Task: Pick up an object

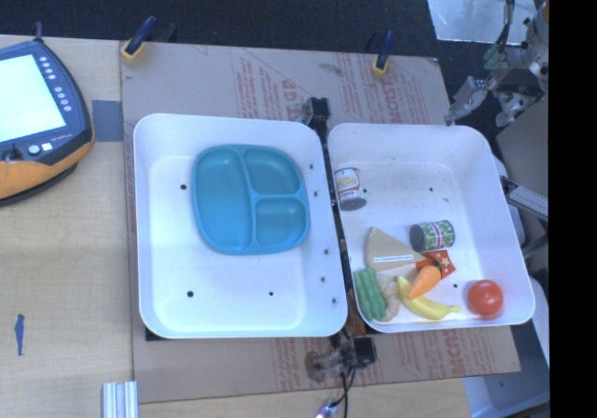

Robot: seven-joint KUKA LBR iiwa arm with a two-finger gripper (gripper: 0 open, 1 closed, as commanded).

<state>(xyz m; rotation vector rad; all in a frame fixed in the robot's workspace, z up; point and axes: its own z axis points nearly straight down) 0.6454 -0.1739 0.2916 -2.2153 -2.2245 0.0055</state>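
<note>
Tomato (484,298) in right bin (466,141) corner, hand (499,94) beyond rim, grip unclear

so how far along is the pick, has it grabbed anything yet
Nothing looks done yet. The hand sits up at the right edge, outside the right bin, with nothing seen in it. All the items lie in that bin: small can, green can, carrot, banana, tomato. The blue plate is in the left bin. Left: reach in, grasp, lift.
</note>
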